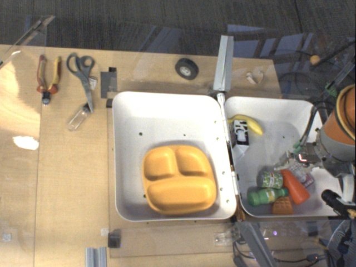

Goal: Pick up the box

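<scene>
Tool (299,159) low in the right bin (278,107), on the grey arm (340,128) with its orange band; released or clenched, cannot tell. At far left on the table (67,166), red-handled pliers (47,77), then scissors (83,74). Further along, near the back edge, a black tape roll (187,68). In the left bin (167,107), a yellow divided tray (179,179), toward the front. In the right bin, against its left wall, the black-and-white box (240,133), touching a banana (250,124) behind it, well apart from the tool. Near the front, a green can (271,178), a green bottle (266,196), a brown lump (282,206) and an orange carrot (295,187), just below the tool.
</scene>
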`<action>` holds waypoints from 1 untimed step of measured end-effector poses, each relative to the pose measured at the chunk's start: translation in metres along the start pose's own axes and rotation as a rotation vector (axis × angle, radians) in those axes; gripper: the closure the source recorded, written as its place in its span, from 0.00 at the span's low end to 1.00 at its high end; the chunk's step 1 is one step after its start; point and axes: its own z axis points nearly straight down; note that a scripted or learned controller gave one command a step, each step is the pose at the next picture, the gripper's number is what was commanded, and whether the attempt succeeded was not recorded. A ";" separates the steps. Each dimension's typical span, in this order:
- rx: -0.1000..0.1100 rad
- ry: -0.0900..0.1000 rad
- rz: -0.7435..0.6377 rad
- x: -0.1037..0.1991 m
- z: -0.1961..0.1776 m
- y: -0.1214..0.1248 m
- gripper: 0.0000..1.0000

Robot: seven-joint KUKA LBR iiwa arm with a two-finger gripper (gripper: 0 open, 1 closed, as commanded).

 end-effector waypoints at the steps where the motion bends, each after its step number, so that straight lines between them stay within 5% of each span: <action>1: -0.007 -0.003 -0.023 -0.010 0.027 0.014 0.00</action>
